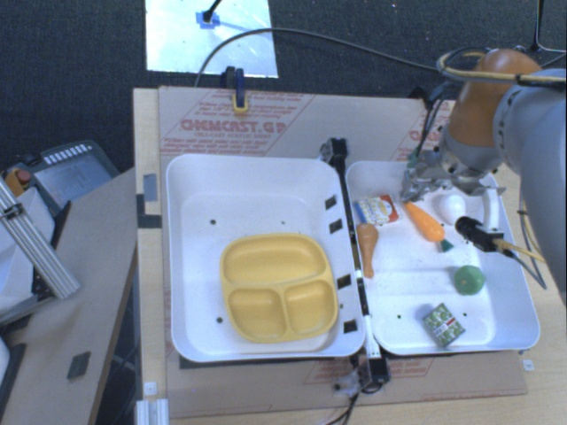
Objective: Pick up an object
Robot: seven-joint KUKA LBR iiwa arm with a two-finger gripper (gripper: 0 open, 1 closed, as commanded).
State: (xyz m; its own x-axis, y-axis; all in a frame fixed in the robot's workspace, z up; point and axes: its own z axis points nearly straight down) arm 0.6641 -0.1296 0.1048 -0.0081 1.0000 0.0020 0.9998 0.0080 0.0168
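Nearest the lens, a yellow divided tray point(279, 286) lies in the left bin point(190, 237), far from the gripper point(423, 187). That gripper hangs low over the right bin's point(505, 326) far end (whether clenched or released I cannot tell). Just below it lies an orange carrot point(424, 221), a small printed packet point(376, 209) beside it; a white ball point(452, 205) sits close by. Farther toward the front are a green ball point(469, 279) and a green carton point(442, 324)
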